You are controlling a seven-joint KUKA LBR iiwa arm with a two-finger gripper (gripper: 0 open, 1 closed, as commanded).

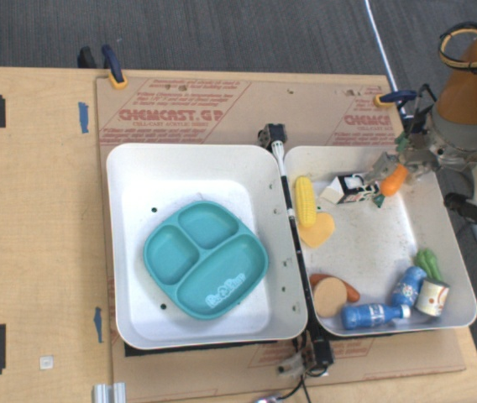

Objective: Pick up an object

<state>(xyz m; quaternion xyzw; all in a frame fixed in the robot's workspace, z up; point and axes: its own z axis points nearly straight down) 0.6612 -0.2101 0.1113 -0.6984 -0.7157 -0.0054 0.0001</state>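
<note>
My gripper (392, 173) hangs over the back right corner of the right bin (461, 263), at the end of the grey arm with its orange band (465, 61). A small orange carrot-like piece (395, 180) sits between its fingertips, so it is shut on that piece, which appears lifted just above the bin floor. Just left of it lies a small white and black box (349, 189). A yellow corn cob (304, 200) and a pale orange flat piece (317, 229) lie along the bin's left wall.
At the right bin's front are a tan disc (331, 295), a blue bottle (371, 315), a blue can (406, 285), a green piece (428, 263) and a small white cup (434, 297). The left bin (129, 183) holds a teal divided plate (207, 259).
</note>
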